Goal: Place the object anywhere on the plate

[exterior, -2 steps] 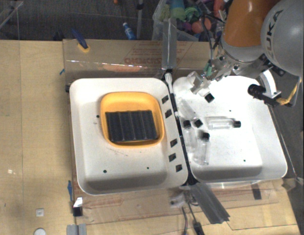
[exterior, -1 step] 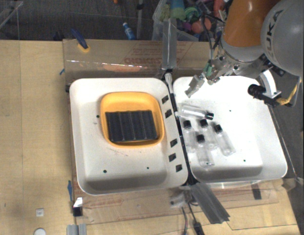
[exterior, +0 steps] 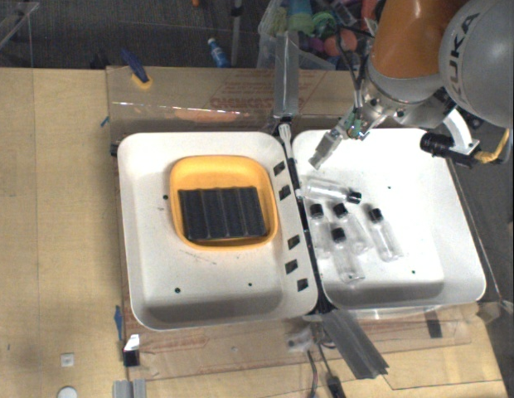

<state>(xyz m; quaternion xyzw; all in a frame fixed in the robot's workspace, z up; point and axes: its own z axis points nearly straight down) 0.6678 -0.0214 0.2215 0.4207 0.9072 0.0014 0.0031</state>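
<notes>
A yellow square plate (exterior: 224, 169) lies in the left bin (exterior: 149, 264), with a black ribbed slab (exterior: 222, 212) resting on it. Several clear vials with black caps lie in the right bin (exterior: 423, 264): one (exterior: 330, 192) near the divider, another (exterior: 383, 232) further right, a third (exterior: 343, 247) toward the front. My gripper (exterior: 322, 151) hangs over the right bin's far left corner, just above and behind the nearest vial. I see nothing held in it.
A raised divider (exterior: 294, 222) with black clips runs between the two bins. The grey and orange arm (exterior: 423, 31) fills the top right. Coloured clutter sits behind the bench. Bare white floor lies around the plate and in the right bin's right half.
</notes>
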